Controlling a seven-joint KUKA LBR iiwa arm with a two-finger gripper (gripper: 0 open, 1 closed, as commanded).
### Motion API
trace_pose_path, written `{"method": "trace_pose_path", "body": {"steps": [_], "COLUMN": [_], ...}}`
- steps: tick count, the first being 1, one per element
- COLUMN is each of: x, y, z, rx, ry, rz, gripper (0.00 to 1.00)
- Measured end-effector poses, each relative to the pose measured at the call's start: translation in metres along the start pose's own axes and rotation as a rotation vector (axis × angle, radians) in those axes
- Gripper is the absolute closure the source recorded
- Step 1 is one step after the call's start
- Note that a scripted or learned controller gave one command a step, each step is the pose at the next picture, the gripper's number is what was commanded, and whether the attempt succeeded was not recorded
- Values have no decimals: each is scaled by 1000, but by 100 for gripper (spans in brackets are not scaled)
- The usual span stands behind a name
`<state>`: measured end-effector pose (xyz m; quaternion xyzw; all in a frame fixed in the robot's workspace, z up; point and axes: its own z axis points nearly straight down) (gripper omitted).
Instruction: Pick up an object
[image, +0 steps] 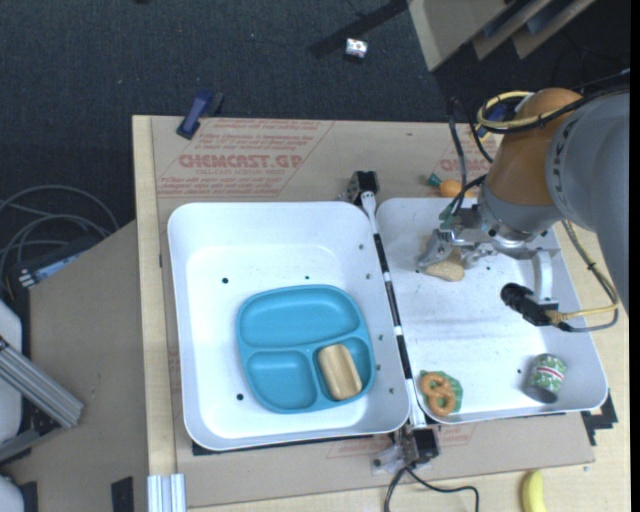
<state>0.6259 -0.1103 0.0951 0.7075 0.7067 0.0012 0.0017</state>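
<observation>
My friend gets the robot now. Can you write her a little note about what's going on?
Gripper: down in the right bin, right over a tan piece. Can't tell whether the fingers are open or shut.
Things: pretzel and striped ball at the right bin's near side; bread roll on the blue tray in the left bin.
Done: nothing visibly lifted.
Left: grip one thing and raise it.

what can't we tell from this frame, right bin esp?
- Gripper, camera view: finger state unreadable; the wrist hides it from above.
- Tan object under the gripper: partly covered, so contact can't be judged and its identity stays unclear.
- Green-striped item, right bin corner: too small and blurred to identify.
- Yellow thing: cut off by bottom edge.
</observation>
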Motion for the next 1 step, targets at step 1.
{"method": "trace_pose_path", "body": {"steps": [1], "x": [73], "y": [-4], "z": [-91], "rx": [1], "ry": [2], "rz": [-3], "gripper": [100]}}
